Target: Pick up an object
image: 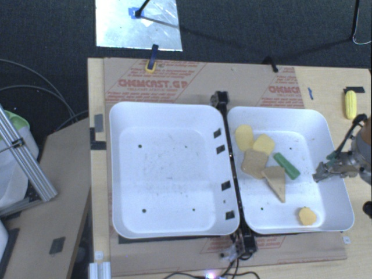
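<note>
A yellow lump (307,216) lies at the right bin's (325,127) front, nearest the camera. The gripper (321,174), grasping nothing, hovers near the green block (286,165). Red "CHEMCAST GP" lettering (153,83) marks the board behind.

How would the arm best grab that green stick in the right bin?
Probably across the middle of the green stick, coming straight down from above. It lies flat and slanted, long and narrow, so fingers closing across its short width should fit. Its lower side is close to the tan wedge, so the gap there is tight. The gripper sits at the bin's right edge.
</note>
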`<state>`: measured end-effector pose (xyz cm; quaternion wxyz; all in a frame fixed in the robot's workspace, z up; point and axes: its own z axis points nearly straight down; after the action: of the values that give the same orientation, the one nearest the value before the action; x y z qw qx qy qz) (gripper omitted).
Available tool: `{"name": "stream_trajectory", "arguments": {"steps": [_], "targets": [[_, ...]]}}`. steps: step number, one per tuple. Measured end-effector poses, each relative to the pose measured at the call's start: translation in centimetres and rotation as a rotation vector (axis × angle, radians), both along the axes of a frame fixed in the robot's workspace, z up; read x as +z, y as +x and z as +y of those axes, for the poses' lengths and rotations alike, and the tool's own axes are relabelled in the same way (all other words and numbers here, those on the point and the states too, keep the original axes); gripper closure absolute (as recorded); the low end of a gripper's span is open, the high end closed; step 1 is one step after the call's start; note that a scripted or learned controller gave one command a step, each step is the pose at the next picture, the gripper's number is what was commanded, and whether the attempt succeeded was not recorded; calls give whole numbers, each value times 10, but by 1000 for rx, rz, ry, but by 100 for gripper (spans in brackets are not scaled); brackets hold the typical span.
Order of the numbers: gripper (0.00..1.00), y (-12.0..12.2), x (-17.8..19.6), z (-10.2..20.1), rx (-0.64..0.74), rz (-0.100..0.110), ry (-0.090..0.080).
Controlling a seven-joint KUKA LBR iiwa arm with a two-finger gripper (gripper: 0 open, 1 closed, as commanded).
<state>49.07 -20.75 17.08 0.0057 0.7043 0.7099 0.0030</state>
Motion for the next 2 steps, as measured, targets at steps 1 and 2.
{"name": "stream_trajectory", "arguments": {"steps": [1,2], "targets": [[100,1,11,0,3,-3,-1],[100,3,21,0,7,-7,-2]]}}
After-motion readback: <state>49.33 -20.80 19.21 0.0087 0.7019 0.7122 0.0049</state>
